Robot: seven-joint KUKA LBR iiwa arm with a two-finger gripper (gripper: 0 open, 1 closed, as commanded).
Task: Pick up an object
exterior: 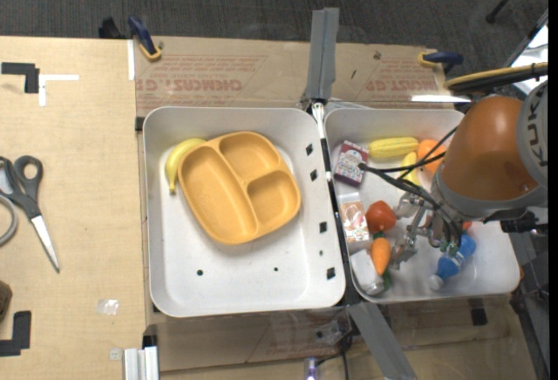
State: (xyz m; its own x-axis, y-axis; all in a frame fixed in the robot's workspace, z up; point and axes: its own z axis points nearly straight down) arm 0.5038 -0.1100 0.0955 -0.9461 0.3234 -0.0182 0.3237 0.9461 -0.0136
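Note:
The right bin (488, 282) holds several small items: a red tomato (380, 214), an orange carrot (381, 254), a yellow corn cob (392, 146), an orange piece (427, 152), a purple-and-white box (350, 162), a printed packet (353, 220), a blue bottle (453, 263) and a pale clear item (366, 282). My gripper (420, 239) hangs low in this bin, just right of the tomato and carrot and left of the blue bottle. Its fingers stand open with nothing between them. The orange wrist band (488, 152) covers part of the bin's right side.
The left bin (235, 282) carries a yellow divided plate (237, 186) with a banana (179, 159) tucked under its left rim. Scissors (30, 204) lie on the wooden bench at far left. A grey divider (324, 195) separates the bins.

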